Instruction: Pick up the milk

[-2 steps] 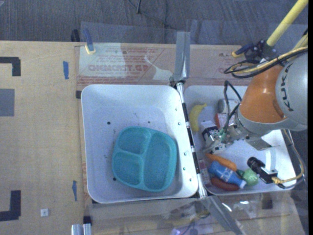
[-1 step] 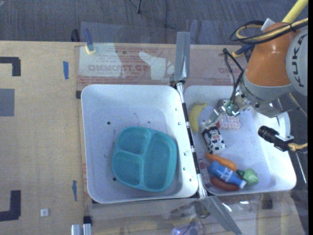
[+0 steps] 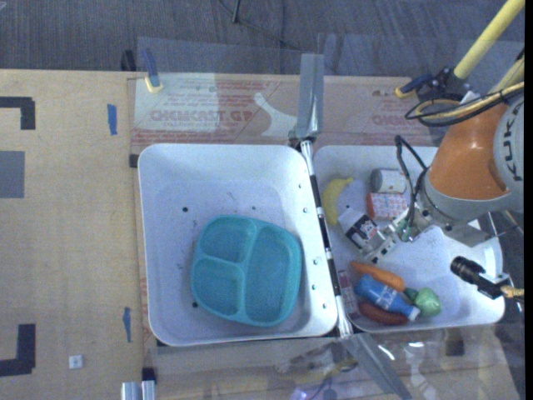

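In the right bin (image 3: 466, 307), the milk looks like the small white carton with red print (image 3: 387, 204), lying near the bin's back beside a grey can (image 3: 384, 179). My gripper (image 3: 390, 240) reaches in from the right under the orange-banded wrist. Its tip is low over the bin's middle, just in front of the carton and next to a small black-and-white box (image 3: 359, 229). Nothing shows between the tips, and the carton rests on the bin floor.
A yellow banana (image 3: 335, 200) lies by the divider. Along the right bin's front are a carrot (image 3: 376, 273), a blue bottle (image 3: 385, 296), a red sausage (image 3: 380, 313) and a green toy (image 3: 428, 301). The left bin (image 3: 166, 182) holds a teal divided plate (image 3: 246, 270).
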Controlling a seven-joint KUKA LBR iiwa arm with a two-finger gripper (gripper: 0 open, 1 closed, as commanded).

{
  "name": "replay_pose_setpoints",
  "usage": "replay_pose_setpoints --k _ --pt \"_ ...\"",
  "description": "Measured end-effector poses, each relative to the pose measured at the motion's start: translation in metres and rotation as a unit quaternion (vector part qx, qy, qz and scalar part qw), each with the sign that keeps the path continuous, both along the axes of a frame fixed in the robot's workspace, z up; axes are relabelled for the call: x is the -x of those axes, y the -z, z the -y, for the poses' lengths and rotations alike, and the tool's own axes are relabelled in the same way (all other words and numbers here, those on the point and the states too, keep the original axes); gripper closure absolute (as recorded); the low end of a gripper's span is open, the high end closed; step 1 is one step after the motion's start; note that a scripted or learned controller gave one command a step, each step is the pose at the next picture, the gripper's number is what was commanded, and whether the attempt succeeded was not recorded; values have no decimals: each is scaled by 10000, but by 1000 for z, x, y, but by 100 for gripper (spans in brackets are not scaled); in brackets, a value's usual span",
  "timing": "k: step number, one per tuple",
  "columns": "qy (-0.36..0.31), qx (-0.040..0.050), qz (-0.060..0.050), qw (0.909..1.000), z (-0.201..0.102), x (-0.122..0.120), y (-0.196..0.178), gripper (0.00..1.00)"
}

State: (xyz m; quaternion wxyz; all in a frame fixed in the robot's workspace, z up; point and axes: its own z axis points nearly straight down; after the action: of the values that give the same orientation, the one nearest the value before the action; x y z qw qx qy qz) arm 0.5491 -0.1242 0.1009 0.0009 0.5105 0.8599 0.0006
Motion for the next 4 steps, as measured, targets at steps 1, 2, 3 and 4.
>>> replay_pose_setpoints --k 1,2,3,4 --pt "1216 4 9 9926 -17 -57 -46 0" --pt "1550 -6 35 9879 -17 5 12 0" --pt "845 -5 -13 9964 -18 19 -4 0" --pt "418 -24 -236 9988 -6 -82 9 0"
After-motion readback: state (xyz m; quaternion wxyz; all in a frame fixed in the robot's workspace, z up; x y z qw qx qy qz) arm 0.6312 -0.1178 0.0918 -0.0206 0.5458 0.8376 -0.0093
